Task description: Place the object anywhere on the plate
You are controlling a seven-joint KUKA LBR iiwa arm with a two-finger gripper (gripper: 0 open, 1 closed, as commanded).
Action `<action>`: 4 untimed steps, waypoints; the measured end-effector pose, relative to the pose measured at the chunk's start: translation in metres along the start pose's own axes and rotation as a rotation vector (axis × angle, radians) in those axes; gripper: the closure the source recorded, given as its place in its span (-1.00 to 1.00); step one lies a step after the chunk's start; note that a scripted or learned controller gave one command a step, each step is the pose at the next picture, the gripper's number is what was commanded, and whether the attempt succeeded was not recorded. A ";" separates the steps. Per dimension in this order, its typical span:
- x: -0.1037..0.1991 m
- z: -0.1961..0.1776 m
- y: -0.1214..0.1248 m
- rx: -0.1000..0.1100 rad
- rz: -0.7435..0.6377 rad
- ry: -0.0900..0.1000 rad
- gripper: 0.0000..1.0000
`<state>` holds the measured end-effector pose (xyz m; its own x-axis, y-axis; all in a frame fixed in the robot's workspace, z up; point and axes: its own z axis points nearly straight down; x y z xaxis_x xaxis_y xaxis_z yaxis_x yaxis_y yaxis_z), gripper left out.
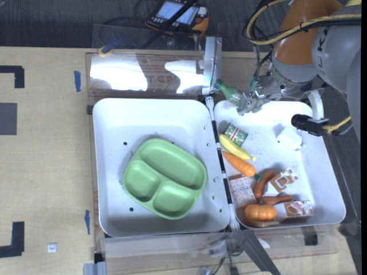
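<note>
Nearest in the right bin (335, 208) lie one orange pumpkin-like toy (259, 212), one sausage (265, 182), and two small printed cartons (284, 180), lettering too small to read. Farther in: one carrot (240, 164), one yellow banana (234, 148), one green packet (235, 134). The left bin (109, 153) bears one green three-part plate (165, 177). At the far edge the gripper (248, 102) hovers; cannot tell if it grasps anything.

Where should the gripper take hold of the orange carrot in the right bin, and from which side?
Grip the carrot across its thicker middle, coming straight down from above. It lies flat and slanted, the banana close along its upper side, so the fingers should probably close across its narrow width.
</note>
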<state>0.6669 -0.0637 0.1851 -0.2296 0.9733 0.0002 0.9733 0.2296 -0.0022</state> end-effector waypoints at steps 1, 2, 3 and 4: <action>0.065 0.001 -0.084 0.000 -0.243 0.001 1.00; 0.133 -0.007 -0.073 -0.002 -0.577 0.000 1.00; 0.121 -0.024 -0.079 -0.006 -0.818 -0.003 1.00; 0.121 -0.024 -0.079 -0.007 -0.818 -0.003 -1.00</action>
<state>0.5621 0.0362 0.2089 -0.8672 0.4980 -0.0036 0.4980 0.8672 0.0033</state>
